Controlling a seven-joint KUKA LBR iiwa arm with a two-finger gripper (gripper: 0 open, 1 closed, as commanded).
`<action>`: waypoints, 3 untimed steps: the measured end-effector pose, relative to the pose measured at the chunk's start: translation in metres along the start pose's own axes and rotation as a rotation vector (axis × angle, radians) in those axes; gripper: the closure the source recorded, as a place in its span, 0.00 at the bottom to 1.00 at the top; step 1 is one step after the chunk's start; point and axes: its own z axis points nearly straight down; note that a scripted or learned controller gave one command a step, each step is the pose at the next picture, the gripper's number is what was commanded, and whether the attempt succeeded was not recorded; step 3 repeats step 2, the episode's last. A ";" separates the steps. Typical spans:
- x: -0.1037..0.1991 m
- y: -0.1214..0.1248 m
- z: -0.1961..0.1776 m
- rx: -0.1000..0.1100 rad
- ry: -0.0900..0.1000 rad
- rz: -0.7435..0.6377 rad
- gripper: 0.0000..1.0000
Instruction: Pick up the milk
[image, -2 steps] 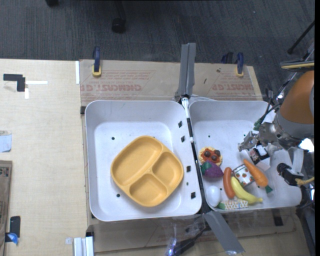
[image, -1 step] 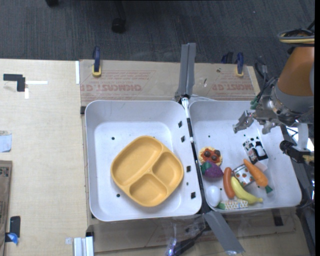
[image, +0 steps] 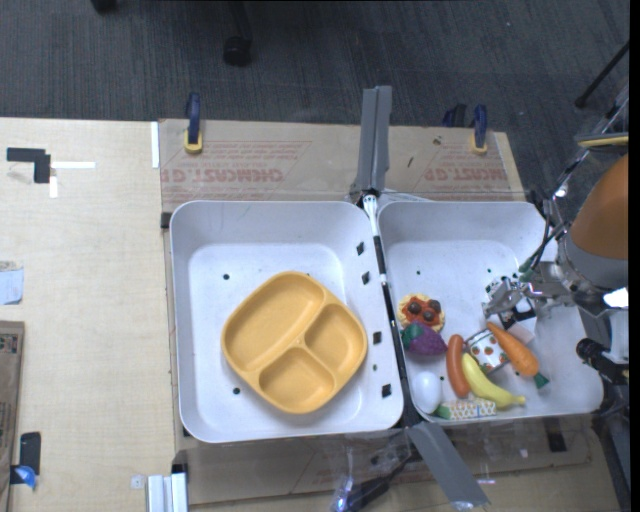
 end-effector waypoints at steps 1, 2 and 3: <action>-0.002 0.000 -0.010 -0.003 -0.004 0.005 1.00; 0.068 0.036 -0.140 -0.004 -0.007 0.162 1.00; 0.068 0.036 -0.140 -0.004 -0.007 0.162 1.00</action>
